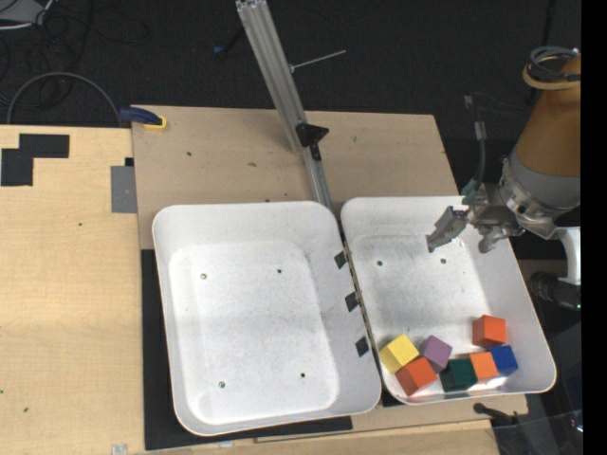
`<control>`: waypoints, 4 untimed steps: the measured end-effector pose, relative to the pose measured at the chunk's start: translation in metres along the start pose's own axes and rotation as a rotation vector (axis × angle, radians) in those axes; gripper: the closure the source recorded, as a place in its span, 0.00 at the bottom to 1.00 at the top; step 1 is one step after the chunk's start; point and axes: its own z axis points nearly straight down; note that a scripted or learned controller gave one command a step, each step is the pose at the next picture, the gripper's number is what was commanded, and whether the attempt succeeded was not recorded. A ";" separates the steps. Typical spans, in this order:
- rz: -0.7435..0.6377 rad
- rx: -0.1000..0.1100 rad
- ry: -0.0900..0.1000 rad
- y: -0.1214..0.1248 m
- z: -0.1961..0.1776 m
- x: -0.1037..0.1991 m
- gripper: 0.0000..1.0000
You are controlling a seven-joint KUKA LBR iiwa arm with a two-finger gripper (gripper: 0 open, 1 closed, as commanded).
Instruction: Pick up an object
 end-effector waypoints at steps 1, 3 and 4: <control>-0.010 0.008 0.003 0.000 0.065 0.037 0.00; -0.014 0.004 0.003 0.005 0.069 0.134 1.00; -0.014 -0.008 0.002 0.028 -0.022 0.199 1.00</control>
